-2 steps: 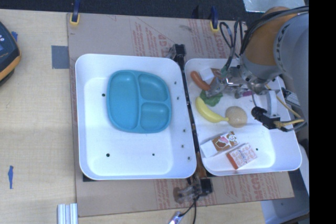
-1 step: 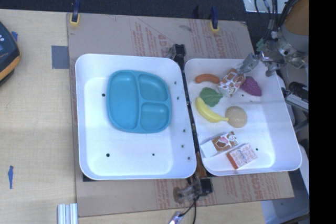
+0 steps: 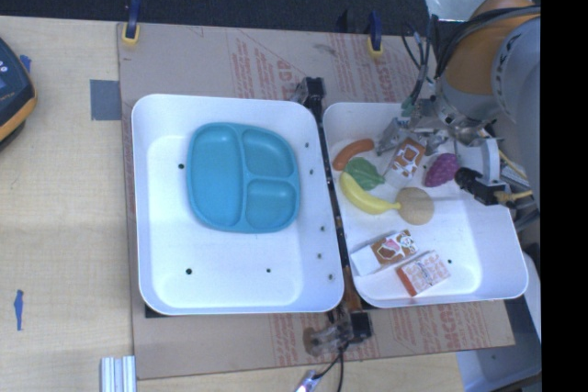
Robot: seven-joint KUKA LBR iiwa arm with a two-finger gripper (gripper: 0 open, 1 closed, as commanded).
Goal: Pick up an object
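At right of frame, the metal pincer (image 3: 411,135), grip state unclear, hovers touching a small orange-and-white carton (image 3: 407,158) in the right white bin (image 3: 496,275).

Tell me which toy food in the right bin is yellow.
The curved yellow toy banana; the carrot beside it is orange, the grapes purple.
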